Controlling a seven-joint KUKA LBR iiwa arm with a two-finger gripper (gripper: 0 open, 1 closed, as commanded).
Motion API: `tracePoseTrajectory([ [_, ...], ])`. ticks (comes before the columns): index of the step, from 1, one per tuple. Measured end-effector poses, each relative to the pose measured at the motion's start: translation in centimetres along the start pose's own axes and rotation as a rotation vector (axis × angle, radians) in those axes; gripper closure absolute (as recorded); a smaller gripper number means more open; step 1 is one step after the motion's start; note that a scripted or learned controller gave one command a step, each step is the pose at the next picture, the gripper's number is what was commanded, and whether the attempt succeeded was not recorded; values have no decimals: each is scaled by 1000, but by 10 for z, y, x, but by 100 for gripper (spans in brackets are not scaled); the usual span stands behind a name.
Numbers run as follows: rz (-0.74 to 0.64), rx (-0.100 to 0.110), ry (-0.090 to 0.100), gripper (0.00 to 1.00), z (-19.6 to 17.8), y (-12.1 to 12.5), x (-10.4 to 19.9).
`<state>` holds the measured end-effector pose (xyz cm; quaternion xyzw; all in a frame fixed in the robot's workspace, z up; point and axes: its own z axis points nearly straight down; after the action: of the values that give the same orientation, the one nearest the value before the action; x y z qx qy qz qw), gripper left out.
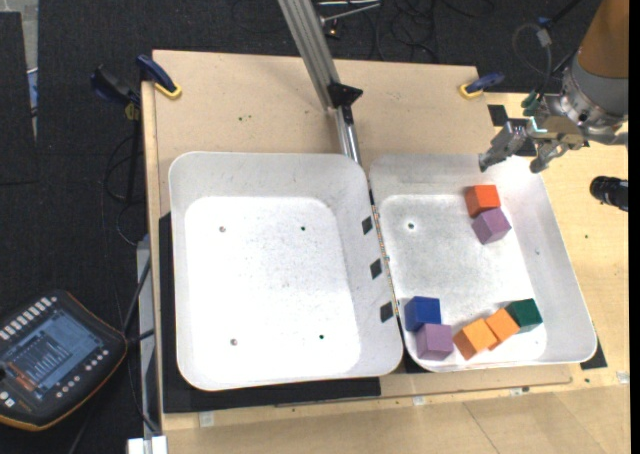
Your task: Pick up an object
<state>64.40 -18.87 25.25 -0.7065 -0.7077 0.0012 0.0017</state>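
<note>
Blocks are the targets, all in the right bin (560,272): an orange block (482,198) touching a purple block (491,226) near the far edge, and 5 more crowded at the near edge, among them a blue block (422,311) and a green block (525,315). The gripper (520,154) hovers over the bin's far right corner, fingers spread, holding nothing. Because the blocks touch, a descent could land a finger on top of 1, or nudge the pair apart rather than close on either.

Arm (606,42) at right, claw (518,155) open, empty.
</note>
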Motion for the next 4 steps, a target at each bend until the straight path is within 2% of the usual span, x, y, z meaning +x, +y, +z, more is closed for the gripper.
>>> tracePoseTrajectory([
  [1, -2, -4, -2, 0, -3, 1, 0],
  [2, 2, 1, -1, 0, 60, 0, -5],
  [3, 2, 1, 0, 0, 105, -6, -3],
  [4, 3, -21, -8, 0, 132, -1, -5],
])
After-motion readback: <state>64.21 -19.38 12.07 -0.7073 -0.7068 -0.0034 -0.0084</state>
